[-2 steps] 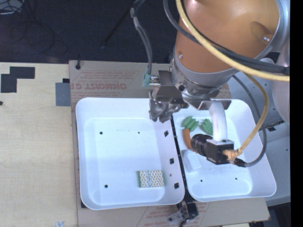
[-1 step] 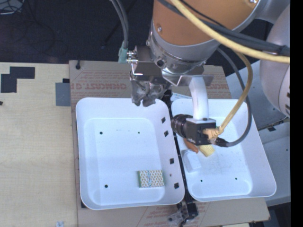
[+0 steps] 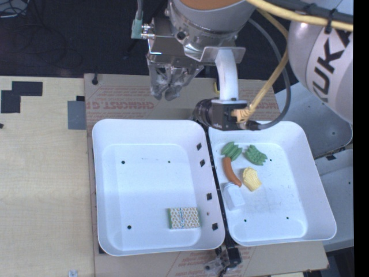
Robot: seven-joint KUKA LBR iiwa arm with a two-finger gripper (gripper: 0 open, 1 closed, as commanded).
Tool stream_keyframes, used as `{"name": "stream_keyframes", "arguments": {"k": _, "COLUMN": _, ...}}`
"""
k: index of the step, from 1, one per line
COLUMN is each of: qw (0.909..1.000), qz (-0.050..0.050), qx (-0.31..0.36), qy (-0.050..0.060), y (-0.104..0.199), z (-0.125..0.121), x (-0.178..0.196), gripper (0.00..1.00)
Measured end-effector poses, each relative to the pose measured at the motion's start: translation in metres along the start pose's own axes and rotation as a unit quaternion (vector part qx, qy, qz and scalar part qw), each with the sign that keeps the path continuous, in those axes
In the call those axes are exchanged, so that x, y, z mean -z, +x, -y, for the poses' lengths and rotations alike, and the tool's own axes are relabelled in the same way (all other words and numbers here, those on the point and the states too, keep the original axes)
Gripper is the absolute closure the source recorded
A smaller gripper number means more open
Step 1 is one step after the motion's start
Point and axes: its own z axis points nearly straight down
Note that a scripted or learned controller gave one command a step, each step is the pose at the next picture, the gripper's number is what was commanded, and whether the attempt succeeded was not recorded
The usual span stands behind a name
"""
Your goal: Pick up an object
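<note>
My gripper (image 3: 167,91) hangs high above the back edge of the left bin (image 3: 109,154), over the cardboard behind it. Its grey fingers look shut, with nothing between them. In the left bin lies one green-and-white patterned block (image 3: 184,217), near the front right corner. The right bin (image 3: 300,212) holds a cluster near its back left: two green leafy pieces (image 3: 232,150) (image 3: 255,154), an orange carrot-like piece (image 3: 232,172), a yellow piece (image 3: 251,179) and a pale white block (image 3: 233,198). All of these lie well below and apart from the gripper.
The two bins meet at a central ridge (image 3: 210,178). A brown cardboard sheet (image 3: 115,100) lies under them. A yellow cable (image 3: 271,85) and a black hose loop down behind the right bin's back edge. The arm's body fills the upper right.
</note>
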Motion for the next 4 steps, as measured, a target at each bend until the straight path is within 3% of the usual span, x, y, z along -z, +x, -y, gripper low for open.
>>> {"name": "stream_keyframes", "arguments": {"k": 1, "qw": 1.0, "qz": 0.001, "qx": -0.001, "qy": 0.001, "y": -0.001, "z": -0.062, "x": -0.029, "gripper": 1.0}}
{"name": "stream_keyframes", "arguments": {"k": 2, "qw": 1.0, "qz": 0.0, "qx": -0.001, "qy": 0.0, "y": -0.001, "z": -0.09, "x": 0.0, "gripper": 1.0}}
{"name": "stream_keyframes", "arguments": {"k": 3, "qw": 1.0, "qz": 0.003, "qx": -0.001, "qy": 0.008, "y": -0.024, "z": -0.088, "x": -0.138, "gripper": 1.0}}
{"name": "stream_keyframes", "arguments": {"k": 4, "qw": 1.0, "qz": 0.001, "qx": -0.002, "qy": 0.005, "y": -0.07, "z": -0.017, "x": -0.158, "gripper": 1.0}}
